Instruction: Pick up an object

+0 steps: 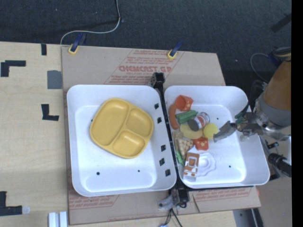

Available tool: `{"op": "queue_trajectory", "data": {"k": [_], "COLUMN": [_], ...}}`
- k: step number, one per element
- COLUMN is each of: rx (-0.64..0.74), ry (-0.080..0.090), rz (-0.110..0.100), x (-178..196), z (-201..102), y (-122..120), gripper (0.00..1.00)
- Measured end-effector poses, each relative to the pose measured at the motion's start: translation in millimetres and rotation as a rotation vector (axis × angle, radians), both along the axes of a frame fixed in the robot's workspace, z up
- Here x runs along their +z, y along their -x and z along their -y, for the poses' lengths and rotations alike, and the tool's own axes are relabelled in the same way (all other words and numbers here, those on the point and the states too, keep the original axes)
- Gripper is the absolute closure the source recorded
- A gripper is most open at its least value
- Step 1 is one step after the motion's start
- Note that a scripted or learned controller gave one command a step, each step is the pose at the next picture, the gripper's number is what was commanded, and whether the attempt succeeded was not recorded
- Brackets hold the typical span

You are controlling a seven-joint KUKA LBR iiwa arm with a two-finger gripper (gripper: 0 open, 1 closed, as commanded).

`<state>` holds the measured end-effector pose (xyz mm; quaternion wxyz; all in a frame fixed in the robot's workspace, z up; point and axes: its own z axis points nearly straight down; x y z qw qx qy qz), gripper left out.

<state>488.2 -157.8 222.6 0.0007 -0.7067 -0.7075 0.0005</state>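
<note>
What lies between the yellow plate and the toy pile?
In the camera view, bare white floor of the left bin, then the black divider, separate the yellow plate from the toy pile.

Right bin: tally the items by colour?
Right bin, best guess since the pile overlaps:
Orange/red: 3, cup, strip, block
Green: 1
Yellow: 1
Dark grey: 1
Orange-and-white packet: 1
Total: 7

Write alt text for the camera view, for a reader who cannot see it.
A grey robot arm's gripper reaches from the right into the right bin, beside a pile of small toys along its left wall. The left bin holds a yellow divided plate.
</note>
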Motion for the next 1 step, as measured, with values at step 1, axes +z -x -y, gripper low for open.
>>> {"op": "queue_trajectory", "data": {"k": [1], "rx": [0.007], "ry": [-0.003], "rz": [-0.003], "x": [-50.8], "z": [-64.8], "y": [-47.9], "gripper": [0.00]}}
